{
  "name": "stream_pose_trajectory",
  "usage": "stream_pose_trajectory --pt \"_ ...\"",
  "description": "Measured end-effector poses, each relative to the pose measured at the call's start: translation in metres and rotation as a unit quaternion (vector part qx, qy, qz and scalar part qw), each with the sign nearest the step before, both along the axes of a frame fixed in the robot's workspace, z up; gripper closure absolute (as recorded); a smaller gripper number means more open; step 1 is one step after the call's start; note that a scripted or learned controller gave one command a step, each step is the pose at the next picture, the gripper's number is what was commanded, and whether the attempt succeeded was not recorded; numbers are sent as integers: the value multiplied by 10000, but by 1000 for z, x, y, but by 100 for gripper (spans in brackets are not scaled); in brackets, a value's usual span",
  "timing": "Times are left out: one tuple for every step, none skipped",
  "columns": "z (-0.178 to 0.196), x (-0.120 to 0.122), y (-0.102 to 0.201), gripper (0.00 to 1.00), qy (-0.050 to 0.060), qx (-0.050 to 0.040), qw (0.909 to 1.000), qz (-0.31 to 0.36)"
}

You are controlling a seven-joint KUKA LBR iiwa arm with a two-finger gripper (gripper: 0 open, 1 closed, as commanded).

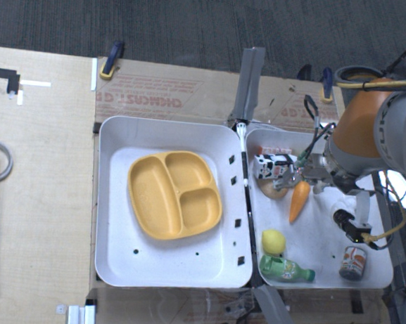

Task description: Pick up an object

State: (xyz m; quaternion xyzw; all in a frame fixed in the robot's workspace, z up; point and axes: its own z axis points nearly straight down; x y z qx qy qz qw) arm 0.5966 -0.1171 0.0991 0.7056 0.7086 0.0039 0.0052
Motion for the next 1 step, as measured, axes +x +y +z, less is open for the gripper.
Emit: stream_pose_trajectory --pt "11 1 0 100 -13 1 10000 6"
